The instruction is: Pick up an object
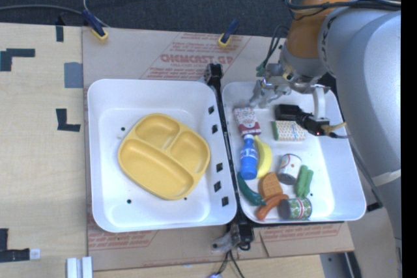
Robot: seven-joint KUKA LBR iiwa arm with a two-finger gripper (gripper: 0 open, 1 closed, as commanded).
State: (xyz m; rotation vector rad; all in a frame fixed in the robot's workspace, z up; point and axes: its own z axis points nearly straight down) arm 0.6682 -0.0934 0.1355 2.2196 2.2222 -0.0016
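My gripper [263, 93] hangs over the far left part of the right bin [339, 169], just above a small red and white packet [247, 120]. Nothing shows between its fingers. Below the packet lie a blue bottle [249, 158] and a yellow banana [264, 157] side by side. Further toward the front are an orange toy [270, 186], a green pickle-like piece [303, 181], a small can [296, 208] and a round grey and red item [287, 168]. A white and green box [289, 131] sits right of the packet.
The left bin [107, 159] holds a yellow divided plate [164, 155]. A black clamp [213, 73] sits between the bins at the far edge. The arm's grey body [368, 75] looms over the right bin's right side. Cables run across the dark floor behind the bench.
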